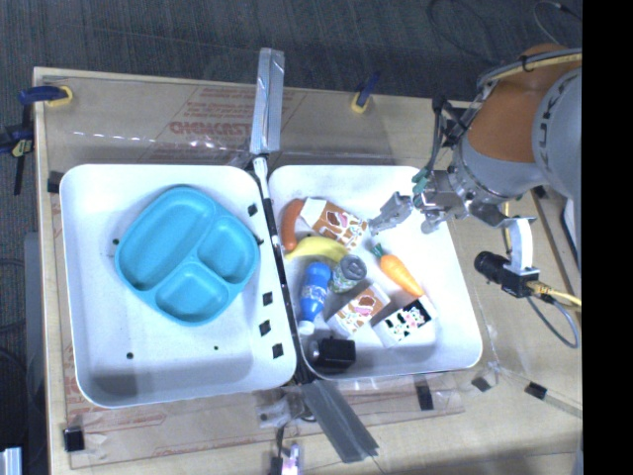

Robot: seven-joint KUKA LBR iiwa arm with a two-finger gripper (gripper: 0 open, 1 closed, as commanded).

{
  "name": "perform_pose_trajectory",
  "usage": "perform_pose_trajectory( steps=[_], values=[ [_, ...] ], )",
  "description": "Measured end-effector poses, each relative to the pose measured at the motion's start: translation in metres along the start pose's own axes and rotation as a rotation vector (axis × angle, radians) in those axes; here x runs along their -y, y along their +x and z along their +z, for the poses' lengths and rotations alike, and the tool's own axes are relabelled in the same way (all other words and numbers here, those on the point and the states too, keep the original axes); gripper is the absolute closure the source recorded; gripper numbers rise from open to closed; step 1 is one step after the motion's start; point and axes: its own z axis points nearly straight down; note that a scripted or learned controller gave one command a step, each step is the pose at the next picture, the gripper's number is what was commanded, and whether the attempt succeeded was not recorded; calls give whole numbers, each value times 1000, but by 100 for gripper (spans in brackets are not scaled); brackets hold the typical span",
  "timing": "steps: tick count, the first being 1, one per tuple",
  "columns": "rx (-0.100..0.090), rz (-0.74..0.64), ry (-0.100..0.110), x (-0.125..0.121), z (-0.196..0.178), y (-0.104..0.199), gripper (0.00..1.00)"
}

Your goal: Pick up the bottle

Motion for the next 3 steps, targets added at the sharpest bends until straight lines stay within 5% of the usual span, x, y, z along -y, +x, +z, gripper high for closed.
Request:
perform_pose_trajectory(
  steps=[1,2,3],
  values=[
    [2,-377,-3,2,138,68,0],
    [2,-381,-2,1,128,67,100],
    [6,-379,-3,1,126,65,0]
  ],
)
